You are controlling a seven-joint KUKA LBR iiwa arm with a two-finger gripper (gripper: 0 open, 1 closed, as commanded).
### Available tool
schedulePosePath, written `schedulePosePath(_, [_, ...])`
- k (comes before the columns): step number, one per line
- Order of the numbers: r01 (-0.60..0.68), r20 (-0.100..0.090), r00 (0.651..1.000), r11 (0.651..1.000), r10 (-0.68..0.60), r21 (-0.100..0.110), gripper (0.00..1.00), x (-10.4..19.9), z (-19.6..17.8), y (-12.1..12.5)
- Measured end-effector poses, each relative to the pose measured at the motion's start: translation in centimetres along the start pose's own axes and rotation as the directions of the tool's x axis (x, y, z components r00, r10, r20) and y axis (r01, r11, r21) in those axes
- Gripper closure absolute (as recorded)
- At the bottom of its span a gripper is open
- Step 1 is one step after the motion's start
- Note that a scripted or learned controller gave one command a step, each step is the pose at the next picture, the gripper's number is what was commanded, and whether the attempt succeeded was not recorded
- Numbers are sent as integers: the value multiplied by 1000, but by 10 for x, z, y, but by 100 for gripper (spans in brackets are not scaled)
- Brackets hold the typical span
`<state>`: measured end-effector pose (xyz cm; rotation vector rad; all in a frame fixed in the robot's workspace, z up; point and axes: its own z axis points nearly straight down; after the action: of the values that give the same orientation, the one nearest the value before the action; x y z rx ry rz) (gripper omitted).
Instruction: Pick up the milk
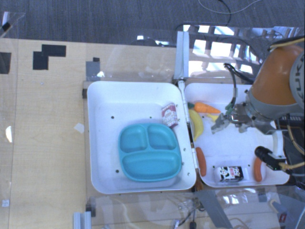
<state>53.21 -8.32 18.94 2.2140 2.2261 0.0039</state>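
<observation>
The milk (231, 173) is a small carton with black and white cow patches. It lies on its side near the front edge of the right bin (224, 149). My gripper (229, 124) hangs over the middle of that bin, farther back than the milk and apart from it. Its fingers (218, 125) stand open with nothing between them. The grey arm with its orange band (274, 78) reaches in from the right.
In the right bin, an orange carrot (207, 108) and a yellow banana (196, 123) lie at the back left, and two red sausages (201, 161) (258, 169) flank the milk. The left bin (102, 128) holds a blue divided plate (149, 152) and a small red packet (169, 115).
</observation>
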Motion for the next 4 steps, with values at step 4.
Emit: schedulePosePath(4, [-370, -1, 929, 929, 370, -10, 0, -78, 100, -42])
